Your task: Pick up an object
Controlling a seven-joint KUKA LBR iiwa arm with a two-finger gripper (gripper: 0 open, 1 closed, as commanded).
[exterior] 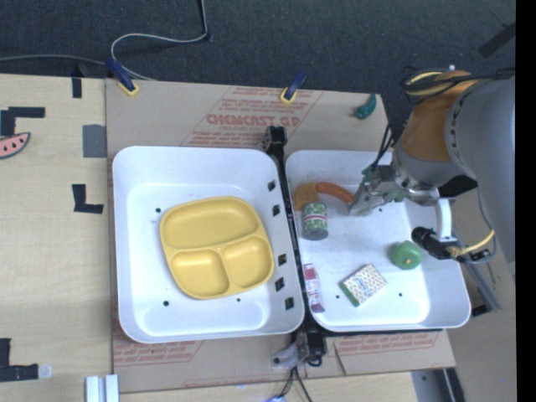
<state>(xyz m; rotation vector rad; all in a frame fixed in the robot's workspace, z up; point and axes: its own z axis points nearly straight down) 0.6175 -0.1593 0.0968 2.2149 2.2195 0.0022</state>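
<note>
Faintly, cardboard sheet (pixel 251 117) reads perhaps "CHEMCAST", near claw (pixel 362 204)

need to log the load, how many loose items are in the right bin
5: an orange piece at the back by the claw, a small can beside it, a green ball, a patterned box, a pink-labelled item along the left wall. The arm may hide more.

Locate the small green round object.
The small green round object lies in the right white bin, near its right side, up-right of the patterned flat packet.
</note>
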